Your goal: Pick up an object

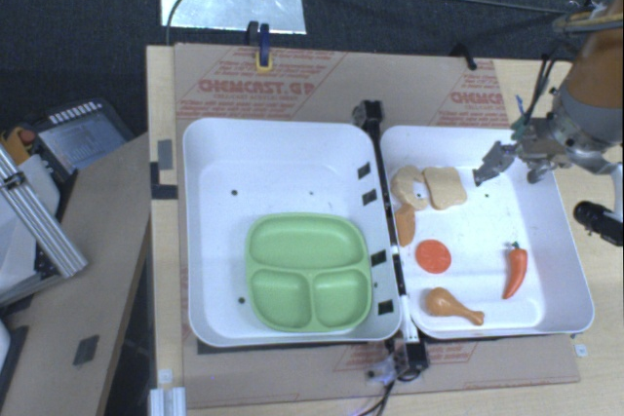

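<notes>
The right bin (pixel 565 239) holds several toy foods. Two tan bread pieces (pixel 429 187) lie at its upper left, with a small orange-brown piece (pixel 405 225) just below them. Further down lie a round orange-red tomato (pixel 434 255), a red chili pepper (pixel 515 270) and a tan drumstick (pixel 451 305). My gripper (pixel 512 170) hovers over the bin's upper right, to the right of the bread and above the chili. Its fingers (pixel 487 168) are spread open and nothing sits between them.
A green three-compartment plate (pixel 309 270) lies in the left bin (pixel 214 209). Black clips (pixel 370 117) join the bins along the middle divider. The arm's grey wrist with its orange band (pixel 595 78) enters from the right.
</notes>
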`<state>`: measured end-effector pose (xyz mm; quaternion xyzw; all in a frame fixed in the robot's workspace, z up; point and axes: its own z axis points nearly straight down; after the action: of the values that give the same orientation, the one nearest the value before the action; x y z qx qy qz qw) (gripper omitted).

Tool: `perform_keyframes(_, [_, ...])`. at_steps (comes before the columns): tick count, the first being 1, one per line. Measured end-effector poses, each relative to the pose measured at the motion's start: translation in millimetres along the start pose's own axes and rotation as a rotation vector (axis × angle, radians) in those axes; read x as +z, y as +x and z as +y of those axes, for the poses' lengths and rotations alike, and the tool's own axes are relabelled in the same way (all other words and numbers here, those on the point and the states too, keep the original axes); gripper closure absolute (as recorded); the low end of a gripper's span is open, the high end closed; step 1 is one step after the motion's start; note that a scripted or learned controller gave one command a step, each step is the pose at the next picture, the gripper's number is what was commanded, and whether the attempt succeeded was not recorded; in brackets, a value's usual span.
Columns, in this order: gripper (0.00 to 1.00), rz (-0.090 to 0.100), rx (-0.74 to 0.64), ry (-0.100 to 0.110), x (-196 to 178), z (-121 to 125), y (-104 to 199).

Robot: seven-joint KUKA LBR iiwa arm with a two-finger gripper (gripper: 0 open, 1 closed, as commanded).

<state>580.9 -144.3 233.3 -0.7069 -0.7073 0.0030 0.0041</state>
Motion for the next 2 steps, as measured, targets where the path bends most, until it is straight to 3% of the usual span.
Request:
perform_keyframes(1, [0.0, -0.002, -0.002, -0.011, -6.6, 2.3, 0.2])
perform_keyframes(2, [0.0, -0.002, -0.001, -0.009, 36.6, -2.7, -1.3])
